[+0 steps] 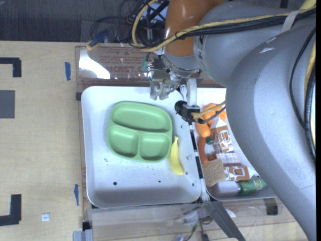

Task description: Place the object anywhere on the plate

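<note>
The green plate (pixel 140 132), with three compartments, lies in the left bin (pixel 95 149). A yellow banana (pixel 175 157) rests just beside the plate's right edge, touching or nearly so, on the bin floor. To do this step well, I judge the grasp should come down over the banana's middle, across its narrow width, keeping off the plate's rim. The gripper (pixel 161 90) hangs above the bin's far edge, pointing down; whether it is wide or narrow I cannot tell. The arm (pixel 261 69) sweeps over the right bin (pixel 220 191).
</note>
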Robot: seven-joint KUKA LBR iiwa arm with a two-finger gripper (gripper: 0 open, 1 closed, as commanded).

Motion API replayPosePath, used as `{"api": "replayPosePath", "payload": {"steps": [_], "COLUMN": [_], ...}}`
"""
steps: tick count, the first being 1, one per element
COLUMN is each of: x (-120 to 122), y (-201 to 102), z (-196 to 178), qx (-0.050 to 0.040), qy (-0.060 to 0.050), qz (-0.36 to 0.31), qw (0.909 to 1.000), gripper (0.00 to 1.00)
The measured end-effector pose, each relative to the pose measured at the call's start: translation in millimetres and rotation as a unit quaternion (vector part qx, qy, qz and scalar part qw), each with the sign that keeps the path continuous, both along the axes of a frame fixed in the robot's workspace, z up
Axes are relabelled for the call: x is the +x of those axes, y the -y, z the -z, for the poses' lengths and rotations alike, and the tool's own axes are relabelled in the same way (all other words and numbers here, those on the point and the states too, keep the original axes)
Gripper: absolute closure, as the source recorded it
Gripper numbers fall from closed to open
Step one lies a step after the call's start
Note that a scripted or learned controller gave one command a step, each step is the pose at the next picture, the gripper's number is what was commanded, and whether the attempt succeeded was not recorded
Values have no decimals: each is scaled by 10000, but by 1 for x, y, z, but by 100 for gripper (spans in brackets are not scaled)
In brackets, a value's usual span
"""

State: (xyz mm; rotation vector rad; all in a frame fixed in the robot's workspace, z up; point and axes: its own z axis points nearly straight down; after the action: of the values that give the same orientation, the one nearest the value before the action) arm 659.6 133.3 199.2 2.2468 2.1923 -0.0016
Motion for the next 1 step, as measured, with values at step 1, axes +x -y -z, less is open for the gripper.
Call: {"api": "replayPosePath", "payload": {"steps": [1], "x": [-62], "y": [-42], "z": [25], "qx": [10], "qy": [-20], "qz": [99], "qw": [9999], "gripper": [100]}}
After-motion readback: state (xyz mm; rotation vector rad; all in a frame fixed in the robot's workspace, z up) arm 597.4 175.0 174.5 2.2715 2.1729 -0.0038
